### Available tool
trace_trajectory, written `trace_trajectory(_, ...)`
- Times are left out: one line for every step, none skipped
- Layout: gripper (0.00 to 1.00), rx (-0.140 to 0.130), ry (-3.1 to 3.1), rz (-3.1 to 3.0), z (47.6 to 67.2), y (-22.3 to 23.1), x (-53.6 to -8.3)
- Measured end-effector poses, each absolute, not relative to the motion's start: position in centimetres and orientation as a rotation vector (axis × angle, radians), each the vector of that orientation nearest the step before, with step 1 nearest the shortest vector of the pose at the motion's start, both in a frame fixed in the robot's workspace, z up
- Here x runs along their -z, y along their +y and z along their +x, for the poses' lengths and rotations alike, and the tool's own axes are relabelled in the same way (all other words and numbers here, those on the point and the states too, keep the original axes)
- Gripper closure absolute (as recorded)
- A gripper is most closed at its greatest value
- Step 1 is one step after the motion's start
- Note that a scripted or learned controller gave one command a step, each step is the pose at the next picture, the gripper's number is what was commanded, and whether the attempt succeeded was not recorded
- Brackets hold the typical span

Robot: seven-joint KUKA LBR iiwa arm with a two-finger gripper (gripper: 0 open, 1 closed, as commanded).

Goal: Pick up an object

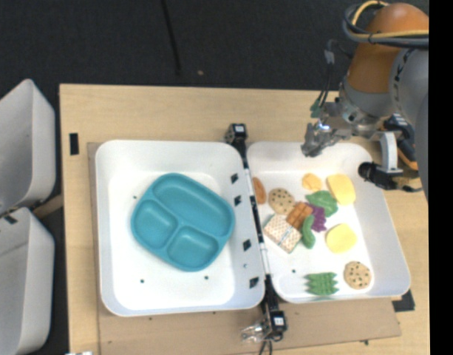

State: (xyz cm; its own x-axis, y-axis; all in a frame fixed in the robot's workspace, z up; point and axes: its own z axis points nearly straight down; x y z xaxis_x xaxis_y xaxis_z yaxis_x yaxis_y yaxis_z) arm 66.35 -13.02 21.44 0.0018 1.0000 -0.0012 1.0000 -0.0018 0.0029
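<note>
Sausage (pixel 259 191) – long axis near-vertical; end effector (pixel 313 145) over right bin (pixel 392 235).

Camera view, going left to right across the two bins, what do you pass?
Left bin → blue divided plate → right bin → chocolate chip cookie → yellow block, with the gripper hanging over the right bin's far rim.

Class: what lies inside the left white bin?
Inside the left bin lies one blue compartment plate with three sections showing nothing in them. The bin floor beneath the plate is covered, so that part cannot be checked.
</note>
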Motion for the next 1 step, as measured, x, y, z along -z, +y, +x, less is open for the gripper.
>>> trace_trajectory(1.0, 0.0, 2.222, 2.219, 66.42, -13.17, -24.08)
